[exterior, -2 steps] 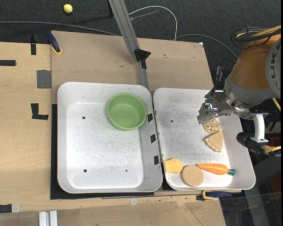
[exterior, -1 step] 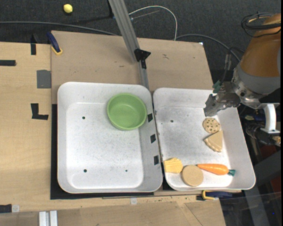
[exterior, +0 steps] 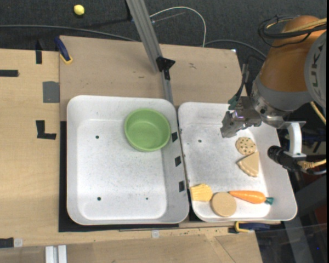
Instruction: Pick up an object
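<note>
Your gripper (exterior: 230,128) hangs over the upper part of the right bin (exterior: 208,119), pointing down and to the left; from this angle you cannot tell how it is set, and nothing shows in its grasp. Just below and to its right lies the cookie (exterior: 244,145), a round speckled biscuit, close to the gripper tip but apart from it. Directly under the cookie sits the wedge (exterior: 250,165), a tan slice-shaped piece, near the bin's right wall.

Farther down, along the bin's near edge, you have three more things in a row: the cheese (exterior: 201,192), a yellow block close against the left wall; the disc (exterior: 223,204), a flat tan round just right of it; and the carrot (exterior: 248,197), orange with a green end, lying almost level and touching the disc's upper right side.

The open room is in the middle and left of the right bin: bare white floor runs from the gripper down to the cheese. The right side is crowded, with the cookie and wedge near that wall.

The left bin (exterior: 88,147) holds the bowl (exterior: 147,129), green and upright, in its upper right corner near the divide between the bins; the rest of its floor is bare. Both bins rest on the bench (exterior: 109,70). A grey pole (exterior: 143,23) slants down to the bench above the bins.

On the arm's grey shell (exterior: 323,64) at the right edge you can read part of a word, "UK".
</note>
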